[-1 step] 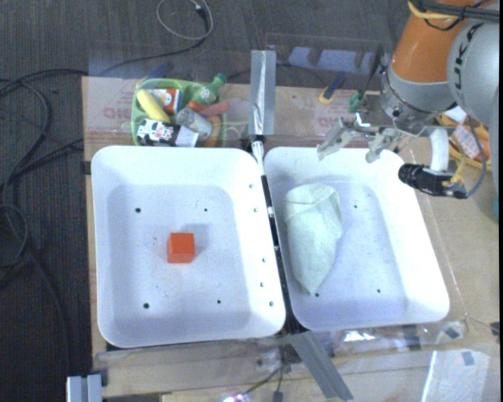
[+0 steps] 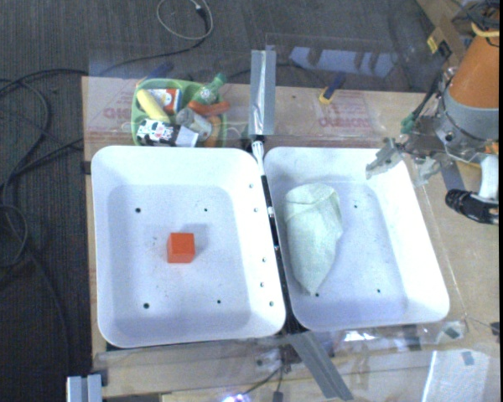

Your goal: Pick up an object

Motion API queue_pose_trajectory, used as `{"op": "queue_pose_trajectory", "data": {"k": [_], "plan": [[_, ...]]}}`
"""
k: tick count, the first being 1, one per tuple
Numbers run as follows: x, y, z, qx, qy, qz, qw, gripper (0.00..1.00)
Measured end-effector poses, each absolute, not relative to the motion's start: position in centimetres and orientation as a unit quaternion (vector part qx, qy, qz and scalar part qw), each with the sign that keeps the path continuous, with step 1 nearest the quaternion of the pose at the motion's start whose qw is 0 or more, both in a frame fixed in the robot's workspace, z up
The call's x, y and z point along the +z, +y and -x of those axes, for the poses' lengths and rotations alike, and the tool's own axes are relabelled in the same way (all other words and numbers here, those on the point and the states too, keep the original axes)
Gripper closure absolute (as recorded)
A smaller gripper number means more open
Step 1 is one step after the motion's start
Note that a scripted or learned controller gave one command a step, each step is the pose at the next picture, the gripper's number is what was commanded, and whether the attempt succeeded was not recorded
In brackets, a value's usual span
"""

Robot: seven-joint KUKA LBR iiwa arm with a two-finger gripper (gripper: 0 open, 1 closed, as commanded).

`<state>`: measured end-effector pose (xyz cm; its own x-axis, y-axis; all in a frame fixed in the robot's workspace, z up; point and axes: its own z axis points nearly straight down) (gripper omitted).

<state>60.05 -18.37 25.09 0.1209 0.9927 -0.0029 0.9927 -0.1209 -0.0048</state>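
A small orange-red cube (image 2: 181, 247) lies on the floor of the left bin (image 2: 117, 170), a little left of its middle. A pale green folded cloth (image 2: 313, 234) lies in the left half of the right bin (image 2: 402, 249). My gripper (image 2: 404, 163) hangs over the right bin's far right corner, below the arm's orange band (image 2: 478, 65). Its fingers stand open with nothing between them. It is well right of the cloth and far from the cube.
A green basket (image 2: 178, 114) of small toys sits behind the left bin. A metal post (image 2: 262, 90) rises behind the seam between the bins. A black part (image 2: 471, 205) juts in past the right bin's right rim. Cables lie on the carpet at left.
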Motion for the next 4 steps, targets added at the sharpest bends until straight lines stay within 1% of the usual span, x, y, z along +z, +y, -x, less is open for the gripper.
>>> {"op": "queue_pose_trajectory", "data": {"k": [1, 2, 3, 4], "plan": [[28.4, -18.7, -59.0, 0.0018, -0.651, 0.759, 0.001, 0.0], [32.2, -18.9, -59.6, 0.0025, -0.602, 0.799, 0.001, 0.0], [19.7, -20.2, -57.9, 0.0025, -0.611, 0.791, 0.002, 0.0], [28.4, -20.0, -55.9, 0.0032, -0.521, 0.853, 0.0, 0.0]]}}
